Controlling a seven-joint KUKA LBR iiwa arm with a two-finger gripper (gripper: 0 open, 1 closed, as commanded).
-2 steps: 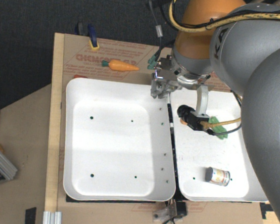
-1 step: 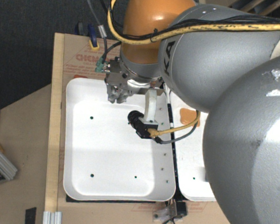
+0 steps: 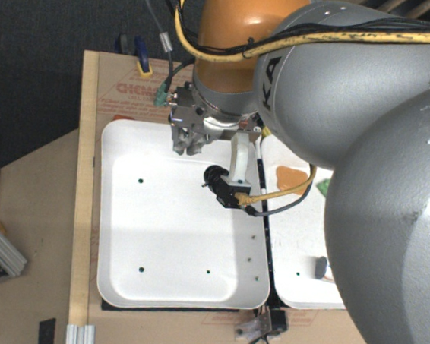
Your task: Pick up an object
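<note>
My gripper [image 3: 191, 139] hangs over the far edge of the left white bin [image 3: 104, 194], below the orange band of the arm. Nothing shows between its parts from this angle. An orange piece [image 3: 291, 174] lies in the right bin [image 3: 305, 295], just right of the divider. Beside it a green object [image 3: 322, 188] peeks out from under the arm. Nearer the front of that bin rests a small grey object [image 3: 321, 268], partly hidden by the arm.
The big grey arm covers most of the right bin. A black cable fitting [image 3: 220, 183] and a yellow cable [image 3: 281, 196] hang over the bins' shared edge. The bins sit on a cardboard sheet [image 3: 91, 116]; a blue clamp [image 3: 143, 57] stands at its far edge.
</note>
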